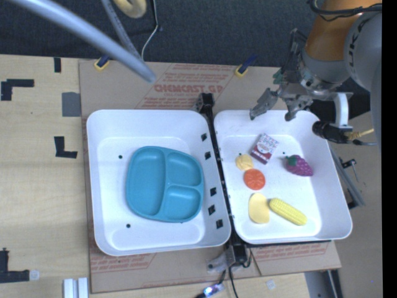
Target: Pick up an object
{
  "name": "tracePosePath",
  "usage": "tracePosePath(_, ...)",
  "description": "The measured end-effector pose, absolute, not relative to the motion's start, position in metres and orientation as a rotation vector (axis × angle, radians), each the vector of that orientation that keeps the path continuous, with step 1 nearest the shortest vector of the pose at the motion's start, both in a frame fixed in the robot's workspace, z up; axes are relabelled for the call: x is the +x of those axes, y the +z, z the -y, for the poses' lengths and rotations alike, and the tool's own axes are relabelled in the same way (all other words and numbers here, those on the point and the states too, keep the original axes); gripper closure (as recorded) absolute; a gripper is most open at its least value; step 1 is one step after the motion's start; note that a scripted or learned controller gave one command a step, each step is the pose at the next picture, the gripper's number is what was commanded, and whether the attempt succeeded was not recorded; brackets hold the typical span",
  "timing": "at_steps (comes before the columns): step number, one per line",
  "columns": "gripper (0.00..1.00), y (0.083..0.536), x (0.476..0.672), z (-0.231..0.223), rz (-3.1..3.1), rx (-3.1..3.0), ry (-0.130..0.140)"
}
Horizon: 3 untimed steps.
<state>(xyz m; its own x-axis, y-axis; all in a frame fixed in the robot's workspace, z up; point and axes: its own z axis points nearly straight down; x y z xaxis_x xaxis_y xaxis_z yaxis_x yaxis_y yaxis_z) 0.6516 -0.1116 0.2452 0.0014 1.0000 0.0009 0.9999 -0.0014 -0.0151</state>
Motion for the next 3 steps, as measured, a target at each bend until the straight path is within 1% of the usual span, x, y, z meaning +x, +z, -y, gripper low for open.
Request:
tracePosePath(1, 0.00, 0.254, 0.654, 0.111, 2.223, -2.219, 0.002)
tracePosePath(2, 0.00, 0.204, 0.662, 0.108, 2.222, -2.216, 0.007)
tracePosePath(3, 0.00, 0.139, 0.661, 0.105, 2.220, -2.215, 0.009)
